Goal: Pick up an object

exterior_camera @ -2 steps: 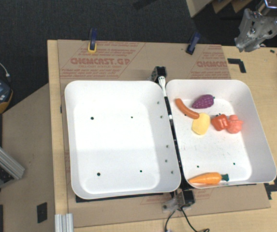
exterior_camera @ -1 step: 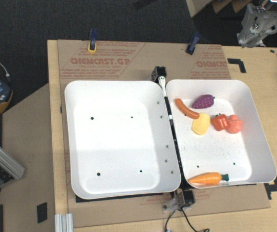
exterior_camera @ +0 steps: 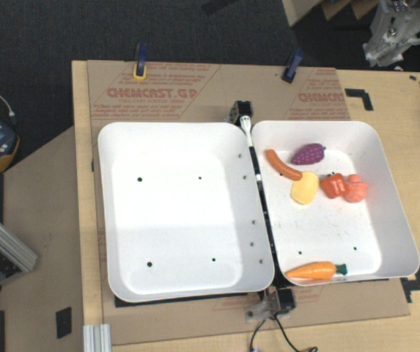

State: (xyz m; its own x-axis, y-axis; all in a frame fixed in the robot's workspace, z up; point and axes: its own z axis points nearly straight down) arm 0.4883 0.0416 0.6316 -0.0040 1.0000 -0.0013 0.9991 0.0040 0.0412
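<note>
The right bin (exterior_camera: 385, 218) holds several toy foods. A purple grape bunch (exterior_camera: 308, 153) lies near its back, with an orange sausage (exterior_camera: 283, 165) just to its left. A yellow fruit (exterior_camera: 305, 189) sits mid-bin, and to its right a red pepper (exterior_camera: 333, 185) touches a pink-red piece (exterior_camera: 355, 189). A carrot (exterior_camera: 313, 271) rests against the front wall. My gripper (exterior_camera: 394, 34) hangs at the top right of the camera view, beyond the bench's far edge and well away from the bins.
The left bin (exterior_camera: 122, 218) stands beside the right one on a brown board (exterior_camera: 195, 86). Two clamps (exterior_camera: 141, 63) (exterior_camera: 293, 64) grip the board's far edge. A cable (exterior_camera: 268, 328) runs off the front.
</note>
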